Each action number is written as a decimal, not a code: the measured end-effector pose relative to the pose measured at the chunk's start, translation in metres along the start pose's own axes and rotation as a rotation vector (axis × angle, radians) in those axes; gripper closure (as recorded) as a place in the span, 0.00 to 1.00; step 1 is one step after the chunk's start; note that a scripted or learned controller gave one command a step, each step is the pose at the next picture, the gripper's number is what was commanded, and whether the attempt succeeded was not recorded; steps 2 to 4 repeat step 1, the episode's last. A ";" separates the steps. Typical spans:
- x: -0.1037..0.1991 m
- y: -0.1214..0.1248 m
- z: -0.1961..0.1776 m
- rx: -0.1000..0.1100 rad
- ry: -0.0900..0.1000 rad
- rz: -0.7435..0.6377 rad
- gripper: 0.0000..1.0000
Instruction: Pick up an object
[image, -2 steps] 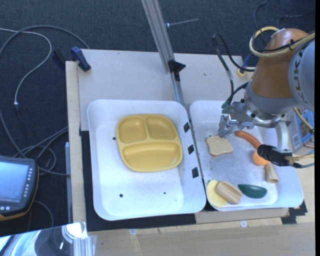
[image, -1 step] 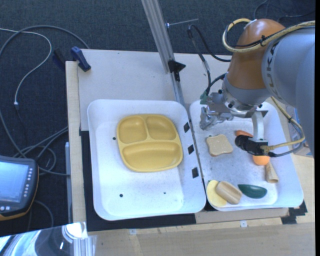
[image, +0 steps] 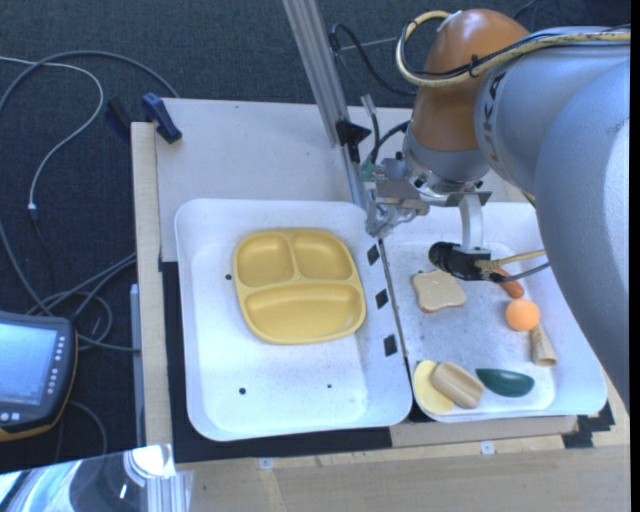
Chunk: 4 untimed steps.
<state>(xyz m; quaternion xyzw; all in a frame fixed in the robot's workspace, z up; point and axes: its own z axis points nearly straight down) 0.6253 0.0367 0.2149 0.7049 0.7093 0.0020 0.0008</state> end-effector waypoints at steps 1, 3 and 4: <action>0.035 0.032 -0.018 -0.001 0.000 0.001 1.00; 0.035 0.032 -0.018 -0.001 0.000 0.001 1.00; 0.035 0.032 -0.018 -0.001 0.000 0.001 1.00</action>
